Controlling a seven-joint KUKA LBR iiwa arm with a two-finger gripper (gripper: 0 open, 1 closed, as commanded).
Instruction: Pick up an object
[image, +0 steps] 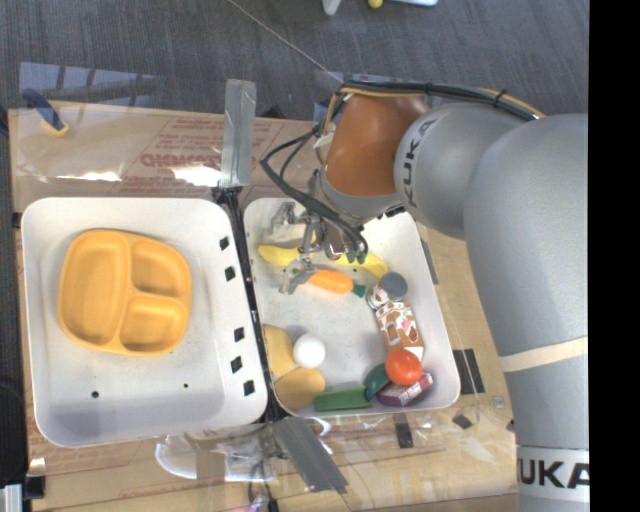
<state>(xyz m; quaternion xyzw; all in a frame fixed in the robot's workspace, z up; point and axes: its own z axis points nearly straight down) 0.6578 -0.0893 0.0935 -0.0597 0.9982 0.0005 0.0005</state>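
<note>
Over the right bin (432, 300), jaws hang above the banana (275, 256); grip state unclear

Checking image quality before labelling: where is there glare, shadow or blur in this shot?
Camera view: glare on the clear tape above the left bin; soft shadow along that bin's lower wall; the gripper is small and murky over the banana; the arm looms large and slightly soft.

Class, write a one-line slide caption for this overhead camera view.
KUKA arm's gripper lowered over banana and carrot in the right bin; yellow divided tray in the left bin.
</note>
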